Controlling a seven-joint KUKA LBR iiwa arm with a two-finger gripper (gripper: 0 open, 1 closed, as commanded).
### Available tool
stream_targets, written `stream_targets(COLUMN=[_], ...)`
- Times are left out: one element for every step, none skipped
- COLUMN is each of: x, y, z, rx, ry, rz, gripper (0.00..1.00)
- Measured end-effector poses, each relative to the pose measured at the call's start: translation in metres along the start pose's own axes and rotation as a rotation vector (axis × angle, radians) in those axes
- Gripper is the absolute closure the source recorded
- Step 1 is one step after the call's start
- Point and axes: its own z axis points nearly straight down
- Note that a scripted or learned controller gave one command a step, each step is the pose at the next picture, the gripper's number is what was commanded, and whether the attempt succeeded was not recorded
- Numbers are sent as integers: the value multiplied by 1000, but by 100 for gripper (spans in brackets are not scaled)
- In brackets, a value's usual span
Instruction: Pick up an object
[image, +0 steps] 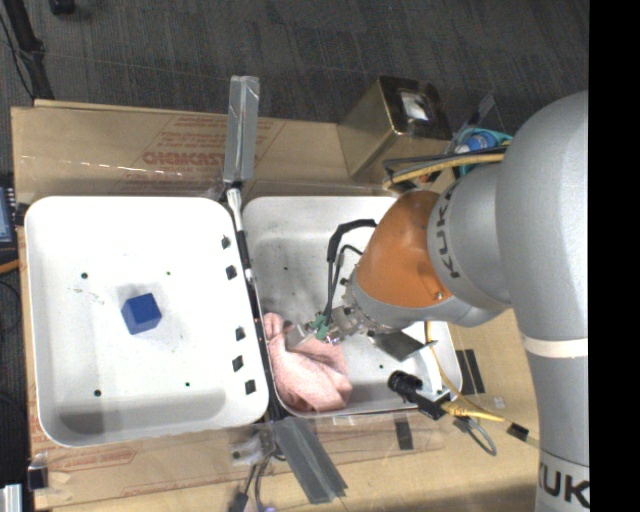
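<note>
Pink and soft, a crumpled cloth (305, 372) is lying bunched in the right bin (290, 225), against its left wall and toward the near edge. Its folds are loose and rumpled, and the heap is running roughly from far-left to near-right, with its longer side along the divider between the two bins.

Smooth white plastic is forming both shallow bins, each with rounded corners. The left bin (60, 300) is holding a small blue cube (142, 312), hard-edged and matte, sitting a little left of the middle. A few dark specks are dotting its floor.

Over the right bin the grey arm (540, 240) is reaching in from the right, its glossy orange band (400, 265) curving above the wrist. The gripper (322, 330) is hanging low at the far edge of the cloth, just touching or just above the top of the heap; which of the two cannot be told. Whether it is open or closed cannot be told either, since the wrist is hiding that part.

Black cable is looping from the wrist over the bin floor. Brown cardboard (120, 140) is lying flat beyond the bins, and a tan box (395, 125) is standing at the far side.
</note>
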Motion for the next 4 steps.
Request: stream_targets(x=[1, 0, 0, 1], y=[1, 1, 2, -2], z=[-7, -8, -15, -1], rx=[4, 4, 9, -1], ry=[6, 5, 8, 5], rz=[-6, -6, -12, -52], gripper=[100, 0, 100, 100])
